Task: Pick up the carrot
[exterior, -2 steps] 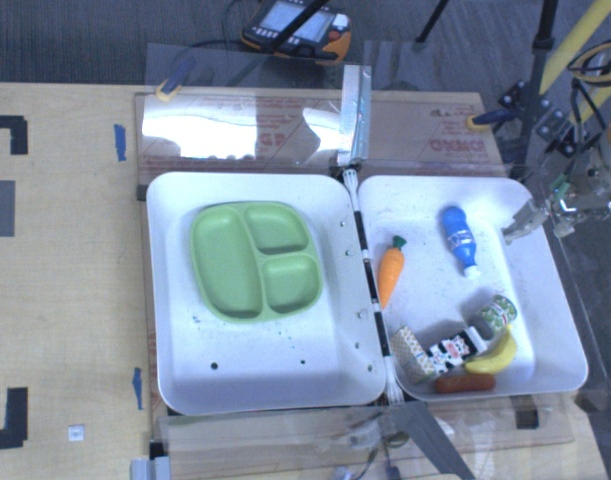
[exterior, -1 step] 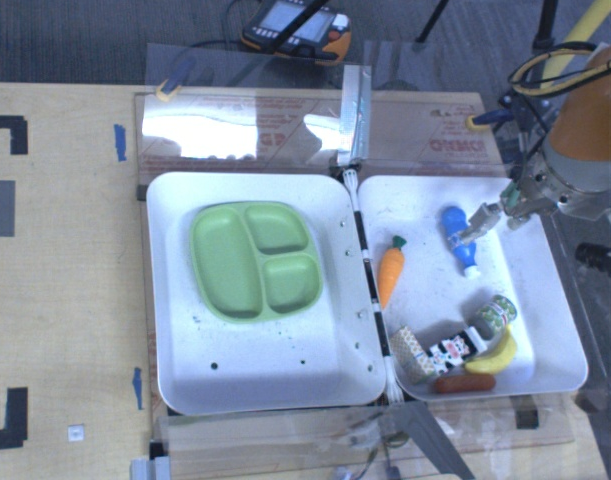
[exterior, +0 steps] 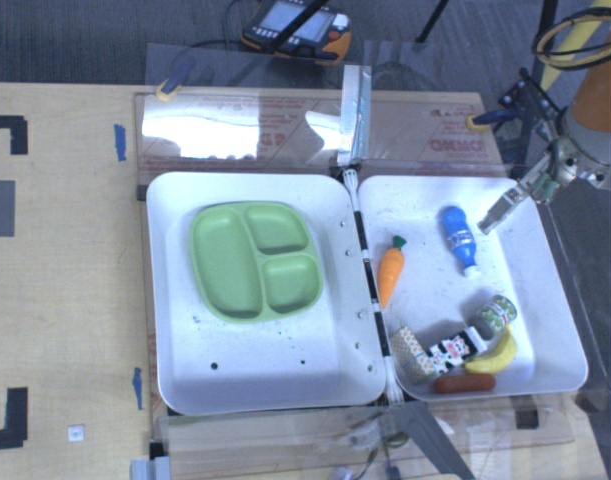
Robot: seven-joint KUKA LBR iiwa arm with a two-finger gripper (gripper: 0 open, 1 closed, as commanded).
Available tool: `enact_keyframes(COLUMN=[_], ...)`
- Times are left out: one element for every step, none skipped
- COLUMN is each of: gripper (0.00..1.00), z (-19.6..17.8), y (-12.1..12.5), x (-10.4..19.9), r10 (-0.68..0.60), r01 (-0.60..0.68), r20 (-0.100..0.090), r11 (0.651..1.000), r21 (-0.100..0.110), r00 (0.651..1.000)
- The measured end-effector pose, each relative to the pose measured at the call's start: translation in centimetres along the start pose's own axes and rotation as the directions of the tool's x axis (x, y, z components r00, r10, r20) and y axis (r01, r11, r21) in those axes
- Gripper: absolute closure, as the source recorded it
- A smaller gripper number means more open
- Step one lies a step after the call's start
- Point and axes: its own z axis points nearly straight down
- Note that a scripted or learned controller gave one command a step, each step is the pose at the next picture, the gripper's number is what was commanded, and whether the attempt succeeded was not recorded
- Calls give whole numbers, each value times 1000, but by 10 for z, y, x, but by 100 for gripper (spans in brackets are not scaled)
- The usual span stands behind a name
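Observation:
The carrot [exterior: 389,271] is orange with a small green top and lies in the right bin [exterior: 555,298], close to its left wall, with the green end pointing to the back. My gripper [exterior: 505,208] hangs over the back right part of that bin, well to the right of the carrot and apart from it. A blue bottle [exterior: 459,236] lies between the gripper and the carrot. Nothing is visibly held.
A yellow banana [exterior: 495,353], a green-lidded can [exterior: 496,314], a black-and-white toy [exterior: 451,350], a red sausage [exterior: 463,383] and a patterned item [exterior: 409,352] crowd the right bin's front. The left bin [exterior: 175,348] holds a green divided plate [exterior: 255,260].

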Motion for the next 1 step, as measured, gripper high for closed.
enact_keyframes(gripper=[0], z=[3], y=[55], x=[11], r10=[-252], r01=[252], r20=[1], r11=[968], r21=[-1], r00=[968])
